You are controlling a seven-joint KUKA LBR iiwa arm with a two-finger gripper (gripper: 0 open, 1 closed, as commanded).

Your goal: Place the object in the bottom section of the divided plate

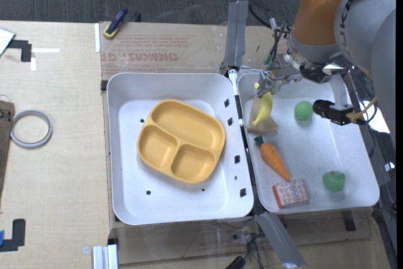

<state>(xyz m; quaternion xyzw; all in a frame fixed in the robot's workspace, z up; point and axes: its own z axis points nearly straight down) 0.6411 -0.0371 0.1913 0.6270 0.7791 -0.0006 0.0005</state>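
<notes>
Right bin (352,154), banana (262,110) hanging just under gripper (269,86)

Banana (262,109) beside carrot (275,160)

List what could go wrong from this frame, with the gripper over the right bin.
1. The gripper sits at the banana's top end, beside the bin wall; an end-on grasp may slip or swing.
2. The carrot lies just below the banana and could get nudged.
3. The plate is rotated, so its sections sit at an angle; the drop could straddle a divider.
</notes>
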